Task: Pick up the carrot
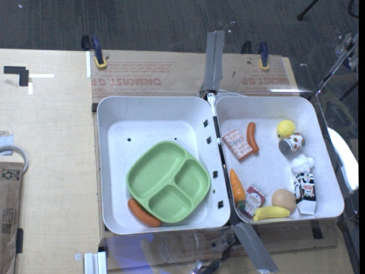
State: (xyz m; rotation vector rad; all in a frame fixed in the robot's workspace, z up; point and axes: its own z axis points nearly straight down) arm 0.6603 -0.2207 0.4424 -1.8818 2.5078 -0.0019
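Note:
The carrot [236, 187] is orange with a green top. It lies in the right bin [268, 103], along the left wall near the front, with its green end pointing toward the front edge. A small red packet [254, 198] lies right beside it, and a banana [271, 213] lies just in front of it.
The right bin also holds a sausage [251, 137], a red-and-white packet [238, 144], a lemon [286, 128], a small can [291, 144], a cow-print milk bottle [304, 182] and a tan ball [283, 198]. In the left bin [104, 153], a green divided plate [168, 181] rests partly over an orange-red sausage [144, 213].

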